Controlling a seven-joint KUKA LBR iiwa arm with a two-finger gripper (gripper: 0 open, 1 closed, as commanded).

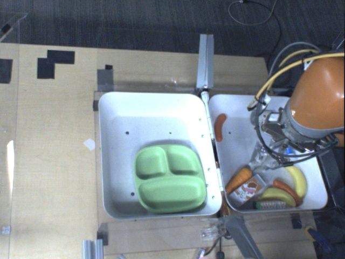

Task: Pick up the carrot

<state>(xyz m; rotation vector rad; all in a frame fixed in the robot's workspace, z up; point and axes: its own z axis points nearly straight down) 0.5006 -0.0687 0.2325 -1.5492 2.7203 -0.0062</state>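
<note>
In the right bin (318, 198), the carrot (238, 179) lies just left of the end effector (262, 162), grip state unclear.

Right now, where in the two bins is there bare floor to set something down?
Left bin: floor behind and left of the green tray. Right bin: back strip around the sausage. Crowded: its front, with carrot, packet, banana.

We see the arm (318, 99) enter from the right, wrist angled down, gripper (260, 162) lowered.
</note>
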